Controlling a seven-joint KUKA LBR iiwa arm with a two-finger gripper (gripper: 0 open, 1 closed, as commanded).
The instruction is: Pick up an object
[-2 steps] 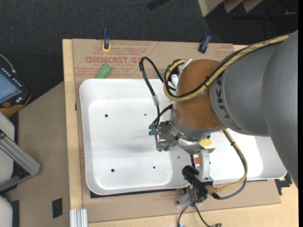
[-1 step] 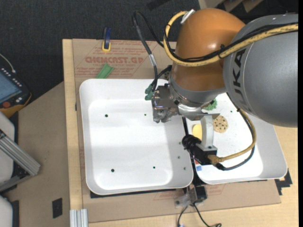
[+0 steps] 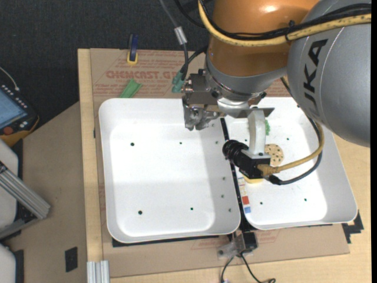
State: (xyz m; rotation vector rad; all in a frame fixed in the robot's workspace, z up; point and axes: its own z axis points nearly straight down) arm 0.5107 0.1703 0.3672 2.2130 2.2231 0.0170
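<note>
One candidate stands out: a round tan disc (image 3: 274, 153), pierced with small holes. It lies flat in the right bin (image 3: 318, 211), in the upper-left part, near the wall shared with the left bin (image 3: 159, 181). Judge it light, thin and stiff, possibly brittle. Lying flat, it offers little to grip, so you would have to close across its rim on opposite edges, with modest force.

Just beside it, toward the front, a yellow piece (image 3: 254, 182) is partly hidden under the robot's own hardware, and its nature cannot be determined. A small green scrap (image 3: 267, 126) lies behind the disc, nearer the bin's far wall.

The pincer (image 3: 196, 118) hangs over the far right corner of the left bin, apart from the disc and across the dividing walls from it. You cannot tell whether it is apart or together, and no object is visible in its grasp. Both bins sit on a cardboard sheet (image 3: 147, 63) on the worktop (image 3: 59, 175).
</note>
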